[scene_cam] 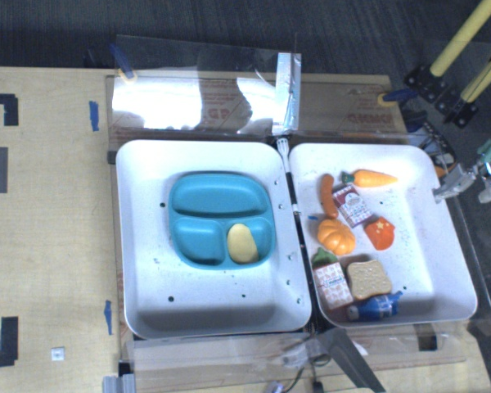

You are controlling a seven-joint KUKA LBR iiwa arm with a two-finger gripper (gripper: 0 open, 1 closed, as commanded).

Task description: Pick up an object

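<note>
Carrot [376, 178], a toy, lies flat at the far end of the right bin [454, 289], the piece of the jumbled play food nearest the gripper [466, 178]. Its long axis runs left to right, leafy end left, tip toward the gripper. The gripper sits at the bin's right rim, apparently parked clear; whether it is open or closed cannot be told.

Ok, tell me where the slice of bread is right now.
The slice of bread lies in the right bin, near its front edge, between the small carton on its left and the blue bottle just in front.
</note>
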